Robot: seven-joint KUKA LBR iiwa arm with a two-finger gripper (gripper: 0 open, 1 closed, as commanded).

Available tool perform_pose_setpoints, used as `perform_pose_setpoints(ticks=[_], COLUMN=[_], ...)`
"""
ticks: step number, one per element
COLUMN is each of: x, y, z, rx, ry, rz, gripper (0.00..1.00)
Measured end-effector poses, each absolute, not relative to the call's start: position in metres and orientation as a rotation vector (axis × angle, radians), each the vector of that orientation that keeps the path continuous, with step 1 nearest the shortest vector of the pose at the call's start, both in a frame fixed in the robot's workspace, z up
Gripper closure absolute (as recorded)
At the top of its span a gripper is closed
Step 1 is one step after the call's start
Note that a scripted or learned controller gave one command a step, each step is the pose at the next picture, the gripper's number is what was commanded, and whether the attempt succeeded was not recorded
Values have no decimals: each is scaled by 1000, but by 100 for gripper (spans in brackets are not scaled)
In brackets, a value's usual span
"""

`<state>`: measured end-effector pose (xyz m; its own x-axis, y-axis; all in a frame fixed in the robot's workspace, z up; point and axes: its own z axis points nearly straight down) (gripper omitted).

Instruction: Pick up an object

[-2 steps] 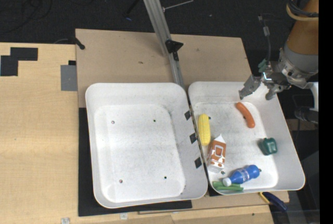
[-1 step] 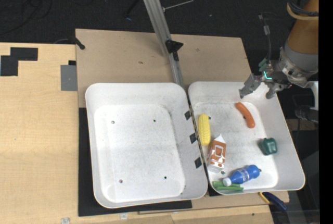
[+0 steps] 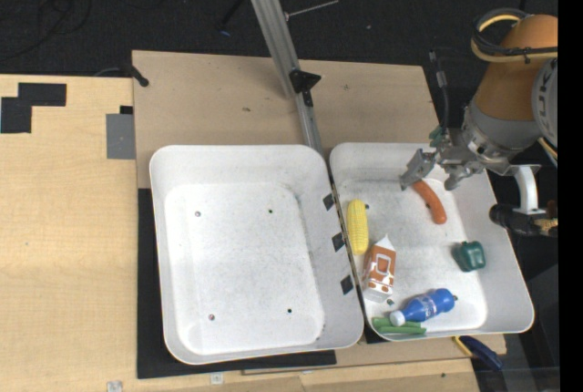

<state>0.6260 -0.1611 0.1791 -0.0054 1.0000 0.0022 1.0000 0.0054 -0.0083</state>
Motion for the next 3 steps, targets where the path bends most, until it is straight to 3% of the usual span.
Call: perform_pose_setpoints(ticks=[2,3], x=[634,635], y=[-156,-157], z=[89,101], rx=[-2213,-2215], ry=[-2223,-2224], rz=[5,3], gripper=[0,100])
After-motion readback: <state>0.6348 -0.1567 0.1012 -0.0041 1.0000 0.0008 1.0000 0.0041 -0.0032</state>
